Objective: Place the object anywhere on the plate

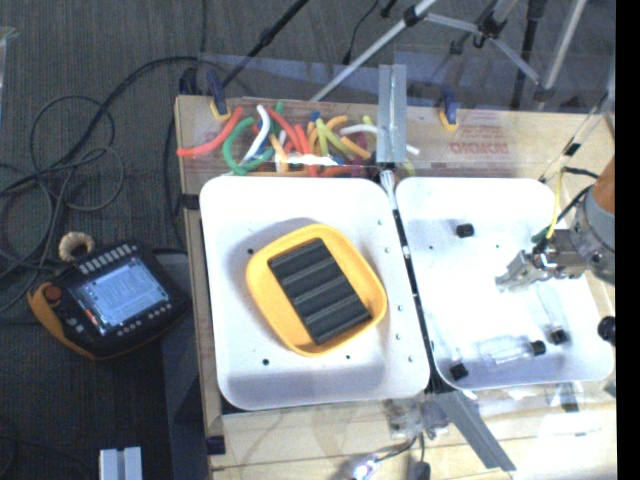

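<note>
Bench [300, 133]: two white bins [225, 298] [500, 203] (side by side), coloured cables [290, 140].

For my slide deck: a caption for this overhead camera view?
Grey arm's gripper hovers over right white bin; yellow plate bearing black ridged block sits in left bin.

A yellow plate [268, 303] with a ribbed black insert lies tilted in the left bin. The object [505, 349] — small, clear, hard to make out — lies in the right bin's near part.

Glossy yellow plastic plate [268, 303], smooth white bins [300, 378], wooden bench [500, 133]
</note>
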Controlling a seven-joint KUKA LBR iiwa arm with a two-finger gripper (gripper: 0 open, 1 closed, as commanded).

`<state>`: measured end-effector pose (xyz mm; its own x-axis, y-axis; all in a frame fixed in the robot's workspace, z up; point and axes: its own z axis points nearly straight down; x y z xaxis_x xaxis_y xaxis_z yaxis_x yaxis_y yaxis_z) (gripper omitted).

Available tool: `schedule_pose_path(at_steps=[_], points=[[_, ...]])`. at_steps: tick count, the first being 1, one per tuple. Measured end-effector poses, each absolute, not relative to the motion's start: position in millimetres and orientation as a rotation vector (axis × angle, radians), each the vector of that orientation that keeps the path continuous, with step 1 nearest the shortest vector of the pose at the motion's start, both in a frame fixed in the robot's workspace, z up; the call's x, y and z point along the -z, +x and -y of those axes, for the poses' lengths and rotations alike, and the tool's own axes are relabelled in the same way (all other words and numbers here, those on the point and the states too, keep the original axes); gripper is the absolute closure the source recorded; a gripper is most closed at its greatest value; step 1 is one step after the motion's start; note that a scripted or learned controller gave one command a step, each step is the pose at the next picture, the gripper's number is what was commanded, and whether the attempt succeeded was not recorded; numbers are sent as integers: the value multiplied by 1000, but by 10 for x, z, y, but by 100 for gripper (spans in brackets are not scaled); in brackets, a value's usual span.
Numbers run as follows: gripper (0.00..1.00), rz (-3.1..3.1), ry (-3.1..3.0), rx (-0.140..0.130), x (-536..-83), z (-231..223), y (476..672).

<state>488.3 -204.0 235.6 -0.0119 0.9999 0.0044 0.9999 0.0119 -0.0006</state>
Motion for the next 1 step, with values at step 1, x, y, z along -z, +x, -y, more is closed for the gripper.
schedule_pose_path(at_steps=[1], points=[[0, 2232, -2205, 4, -2356, 2039, 4884]])
